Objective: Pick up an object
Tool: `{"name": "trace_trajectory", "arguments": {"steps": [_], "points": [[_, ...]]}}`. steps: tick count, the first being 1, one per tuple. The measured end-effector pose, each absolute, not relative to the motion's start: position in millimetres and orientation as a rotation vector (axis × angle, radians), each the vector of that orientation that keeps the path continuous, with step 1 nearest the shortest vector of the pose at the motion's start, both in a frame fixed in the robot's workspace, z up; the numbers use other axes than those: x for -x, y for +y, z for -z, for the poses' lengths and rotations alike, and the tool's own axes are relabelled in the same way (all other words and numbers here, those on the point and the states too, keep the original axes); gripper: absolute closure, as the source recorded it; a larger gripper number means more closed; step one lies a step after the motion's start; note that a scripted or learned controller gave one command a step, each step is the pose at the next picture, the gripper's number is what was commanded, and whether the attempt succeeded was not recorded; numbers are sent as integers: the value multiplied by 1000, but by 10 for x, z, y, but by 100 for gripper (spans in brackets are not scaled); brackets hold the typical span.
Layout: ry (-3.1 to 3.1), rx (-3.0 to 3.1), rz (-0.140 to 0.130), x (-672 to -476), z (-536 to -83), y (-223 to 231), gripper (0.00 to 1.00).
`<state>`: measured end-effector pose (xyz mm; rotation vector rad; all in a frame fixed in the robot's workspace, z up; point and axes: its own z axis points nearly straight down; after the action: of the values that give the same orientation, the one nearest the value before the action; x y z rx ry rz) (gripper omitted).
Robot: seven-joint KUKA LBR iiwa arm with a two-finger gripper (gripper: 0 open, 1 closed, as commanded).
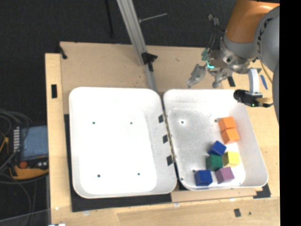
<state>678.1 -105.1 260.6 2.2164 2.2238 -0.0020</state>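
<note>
- Hovering above the far rim of the right bin (pixel 197 98), the gripper (pixel 205 77) carries nothing; its two fingers hang spread apart with only bench showing between them, so I judge the pick has not begun and this is the approach stage.
- Every candidate sits in that right bin, crowded toward its near right corner: two orange blocks (pixel 229 129) farthest from the corner, then a blue cube (pixel 217 148), a green block (pixel 214 162), a yellow block (pixel 232 158), a purple block (pixel 225 174) and a second blue block (pixel 203 177) nearest the front rim.
- Next, I think, the arm must travel toward that corner, choose one piece and descend with the fingers straddling it.
- Several blocks touch, so finger room looks tight; the orange pair, at the cluster's edge, seem easiest.
- Fingertips are small and dim against the bench, so their exact shape is hard to read; the arm's upper part is cut off at the frame's top.
</note>
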Motion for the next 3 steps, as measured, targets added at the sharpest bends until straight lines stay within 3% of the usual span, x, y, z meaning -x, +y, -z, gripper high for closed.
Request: {"name": "trace_trajectory", "arguments": {"steps": [3], "points": [[2216, -2229, 7, -6651, -1038, -1187, 0]]}}
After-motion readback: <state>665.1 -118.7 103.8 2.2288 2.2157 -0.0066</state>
